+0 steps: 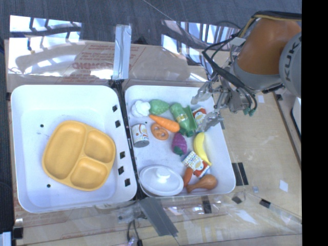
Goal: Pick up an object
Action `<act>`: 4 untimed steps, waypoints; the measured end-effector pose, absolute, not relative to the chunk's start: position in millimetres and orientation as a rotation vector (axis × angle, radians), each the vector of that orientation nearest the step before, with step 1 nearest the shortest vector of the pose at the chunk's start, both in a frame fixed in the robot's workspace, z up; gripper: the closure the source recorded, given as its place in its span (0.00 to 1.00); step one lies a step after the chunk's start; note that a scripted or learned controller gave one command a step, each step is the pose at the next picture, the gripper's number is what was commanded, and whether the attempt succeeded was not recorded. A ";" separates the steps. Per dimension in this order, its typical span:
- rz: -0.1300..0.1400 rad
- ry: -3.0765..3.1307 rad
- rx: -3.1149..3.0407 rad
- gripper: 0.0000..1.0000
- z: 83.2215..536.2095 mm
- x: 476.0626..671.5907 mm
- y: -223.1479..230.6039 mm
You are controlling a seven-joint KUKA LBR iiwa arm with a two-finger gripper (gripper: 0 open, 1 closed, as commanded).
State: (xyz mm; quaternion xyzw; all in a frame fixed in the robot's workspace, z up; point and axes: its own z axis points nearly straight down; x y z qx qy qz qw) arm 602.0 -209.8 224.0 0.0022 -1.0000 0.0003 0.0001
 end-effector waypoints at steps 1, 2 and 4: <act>0.005 -3.144 0.179 0.00 120.4 590.6 -199.2; 0.002 -3.119 0.413 0.00 117.4 622.6 -184.0; 0.003 -3.042 0.807 1.00 108.3 624.4 -134.1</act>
